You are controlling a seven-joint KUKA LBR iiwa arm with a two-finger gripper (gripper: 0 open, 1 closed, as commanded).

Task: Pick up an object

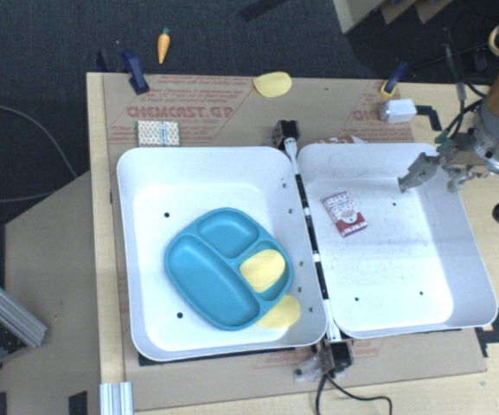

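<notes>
Poised at the far right of the right bin, the pincer hangs over the white floor with nothing between its tips; whether spread or closed, impossible to tell from this slant. Reaches in from the right on the grey arm, likely parked high to leave the bin floor clear for a descent.

Nearest candidate, and probably the target: a small red-and-white packet, lying flat in the far-left part of the right bin, near the divider, well apart from the pincer and to its left and slightly nearer. Long axis slanted, running from far-left to near-right; paler printed end toward the far side, redder end toward the near side. Flat and thin, so likely needs a low approach across the short sides.

In the left bin, a blue divided tray set diagonally, with a yellow piece resting in its right compartment and another yellow piece just beside the tray's near-right edge, touching it.

Out on the desk, beyond the bins: a yellow disc-like item, a small patterned packet, a blue clip. On the dark floor farther off, a small toy carrot.
</notes>
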